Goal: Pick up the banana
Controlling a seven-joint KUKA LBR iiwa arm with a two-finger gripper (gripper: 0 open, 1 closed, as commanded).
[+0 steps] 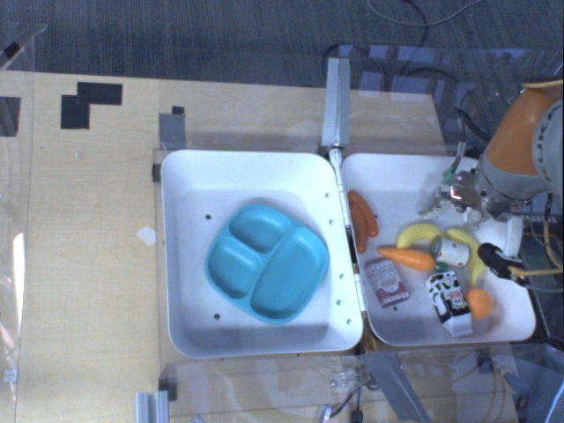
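Observation:
The yellow banana lies in the right bin, curving around a small white cup, with its other end running down toward the bin's right side. An orange carrot lies against its near side. My gripper hangs just beyond the banana, over the bin's far right part, below the grey wrist and the orange band. Nothing shows held in it.
Also in the right bin are a reddish sausage, a red packet, a cow-patterned milk carton and a small orange. A blue divided plate lies in the left bin. A metal divider stands between the bins.

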